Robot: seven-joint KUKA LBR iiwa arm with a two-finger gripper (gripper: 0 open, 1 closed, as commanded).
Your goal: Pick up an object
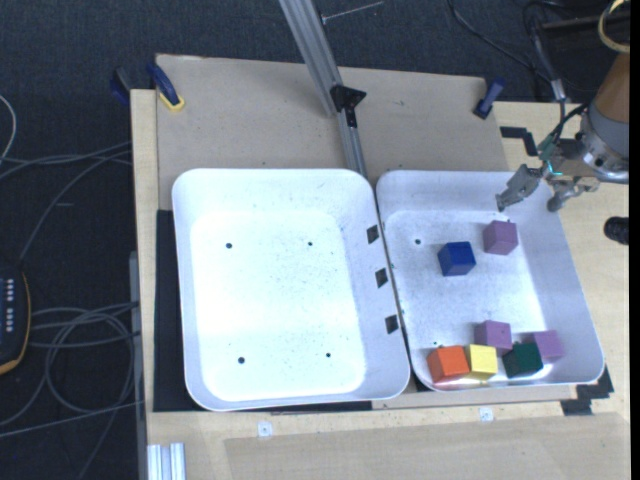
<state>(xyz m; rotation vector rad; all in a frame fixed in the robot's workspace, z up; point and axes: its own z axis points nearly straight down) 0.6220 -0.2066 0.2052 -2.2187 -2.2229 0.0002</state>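
Note:
My gripper (533, 193) hangs over the far right corner of the right bin (575, 268), open, with nothing between its fingers. A purple cube (501, 237) lies just below and left of it. A blue cube (456, 258) sits further left, near the bin's middle. Along the near edge lie an orange cube (449, 362), a yellow cube (483, 360), a dark green cube (521, 360) and two more purple cubes (494, 333) (547, 344).
The left bin (200, 208) stands beside the right one, with small clips (381, 276) on the shared wall. A slanted metal pole (318, 58) rises from the bench's far side. Blue clamps (165, 86) (489, 96) hold the board's far corners.

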